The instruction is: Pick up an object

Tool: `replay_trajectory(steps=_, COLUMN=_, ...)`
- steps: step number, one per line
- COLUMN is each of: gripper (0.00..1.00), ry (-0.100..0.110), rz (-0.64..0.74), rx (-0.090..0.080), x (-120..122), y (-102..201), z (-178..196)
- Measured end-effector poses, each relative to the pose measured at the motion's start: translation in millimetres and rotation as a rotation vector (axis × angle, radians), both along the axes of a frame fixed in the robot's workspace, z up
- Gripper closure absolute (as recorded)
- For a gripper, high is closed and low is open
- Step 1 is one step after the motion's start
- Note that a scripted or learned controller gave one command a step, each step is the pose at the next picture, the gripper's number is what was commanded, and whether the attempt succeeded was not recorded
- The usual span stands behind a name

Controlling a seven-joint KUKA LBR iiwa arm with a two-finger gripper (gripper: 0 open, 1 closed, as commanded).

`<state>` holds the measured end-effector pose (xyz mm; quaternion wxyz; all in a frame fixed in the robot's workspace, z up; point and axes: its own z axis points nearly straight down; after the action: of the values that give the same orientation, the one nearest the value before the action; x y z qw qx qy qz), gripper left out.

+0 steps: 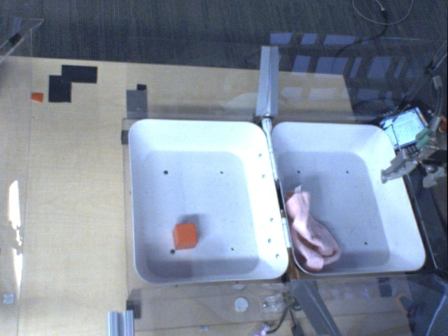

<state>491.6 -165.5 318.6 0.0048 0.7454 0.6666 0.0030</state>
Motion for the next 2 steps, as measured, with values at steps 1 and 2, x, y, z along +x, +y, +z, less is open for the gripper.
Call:
replay_trajectory(steps=1, gripper=0.00, ry=0.004, rz=0.495, rx=-0.004, x=-2.4, y=-5.4, z=-35.3)
replay_trajectory(steps=2, gripper=0.00, ry=0.005, rz=0.362, rx=-0.001, x=46.8, y=109.8, z=-43.6)
